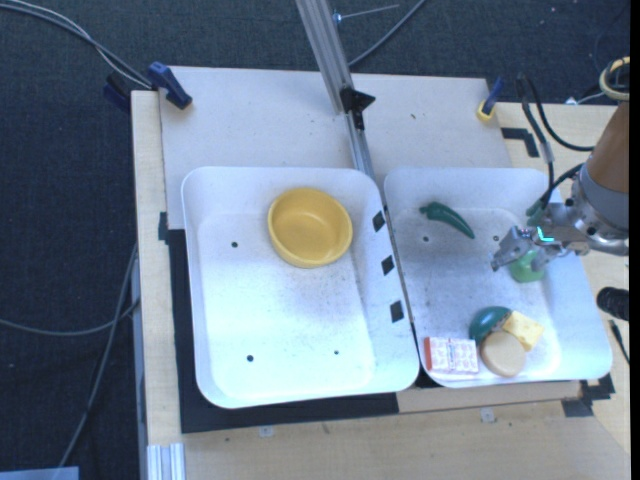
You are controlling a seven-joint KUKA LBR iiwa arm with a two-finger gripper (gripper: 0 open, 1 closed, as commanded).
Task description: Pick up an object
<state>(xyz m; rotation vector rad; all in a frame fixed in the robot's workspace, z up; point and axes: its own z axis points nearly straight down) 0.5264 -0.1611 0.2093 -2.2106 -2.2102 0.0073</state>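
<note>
bowl (310,227) in left bin (215,368) — alone

A small light-green object (524,267) sits at the right bin's (470,196) right side.

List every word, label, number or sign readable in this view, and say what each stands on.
No text can be read with certainty.
The small red and white packet at the near edge of the right bin bears printing, but it is too small and blurred to read.
The yellow bowl in the left bin is unmarked.
</note>
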